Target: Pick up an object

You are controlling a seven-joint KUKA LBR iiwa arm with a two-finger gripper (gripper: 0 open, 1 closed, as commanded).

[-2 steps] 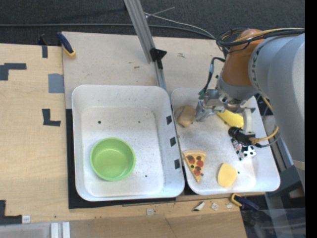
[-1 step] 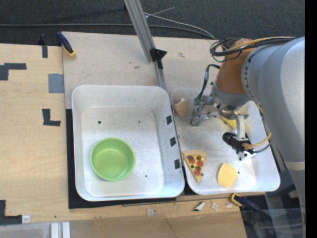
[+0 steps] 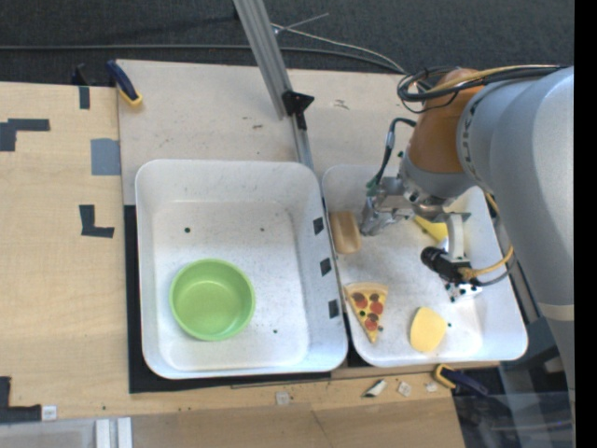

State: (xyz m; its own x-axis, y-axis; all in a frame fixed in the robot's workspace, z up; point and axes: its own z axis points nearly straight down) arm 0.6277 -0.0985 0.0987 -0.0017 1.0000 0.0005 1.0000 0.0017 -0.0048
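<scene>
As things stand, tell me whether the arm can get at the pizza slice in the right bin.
Probably yes. The pizza slice lies flat in the right bin with bare floor around it, apart from the yellow piece and the tan block. The gripper hangs over the same bin, nothing between them.

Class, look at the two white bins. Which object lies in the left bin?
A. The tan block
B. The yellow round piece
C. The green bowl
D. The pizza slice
C. The green bowl sits in the left bin, near its front left part, while the pizza slice, the yellow round piece and the tan block all lie in the right bin.
</scene>
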